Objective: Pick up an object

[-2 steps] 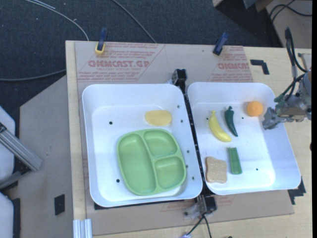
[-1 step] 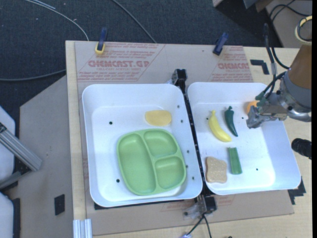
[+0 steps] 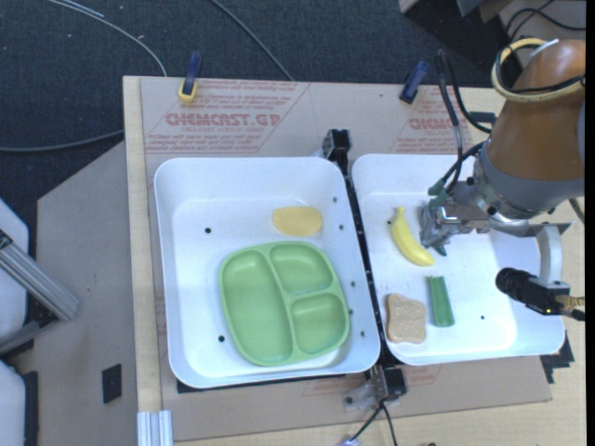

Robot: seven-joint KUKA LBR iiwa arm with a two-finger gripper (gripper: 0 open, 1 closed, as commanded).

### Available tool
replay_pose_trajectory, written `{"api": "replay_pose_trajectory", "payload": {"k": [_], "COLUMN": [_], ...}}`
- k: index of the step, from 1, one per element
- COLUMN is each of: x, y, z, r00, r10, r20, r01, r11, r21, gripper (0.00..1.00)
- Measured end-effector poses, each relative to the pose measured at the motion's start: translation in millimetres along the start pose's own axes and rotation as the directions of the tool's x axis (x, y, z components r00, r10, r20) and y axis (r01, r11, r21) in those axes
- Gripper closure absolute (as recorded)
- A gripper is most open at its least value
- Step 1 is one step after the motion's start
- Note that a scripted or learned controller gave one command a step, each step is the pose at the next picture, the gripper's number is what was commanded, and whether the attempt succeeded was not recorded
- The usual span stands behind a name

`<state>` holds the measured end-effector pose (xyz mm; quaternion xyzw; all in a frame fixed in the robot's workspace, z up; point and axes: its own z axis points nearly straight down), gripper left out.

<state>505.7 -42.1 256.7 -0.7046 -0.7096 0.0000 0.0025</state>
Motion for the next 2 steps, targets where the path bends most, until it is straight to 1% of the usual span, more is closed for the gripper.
{"api": "replay_pose_trajectory", "payload": {"k": [1, 2], "x": [53, 101], "y": [5, 1], "z": [-2, 18], "r00": [1.000, 1.000], "r10": [0.001, 0.002], "r20": [0.002, 0.002], "r01": [-0.001, -0.002], "r11": [1.000, 1.000], "r21": [-0.004, 0.003], "gripper": [1.00, 1.00]}}
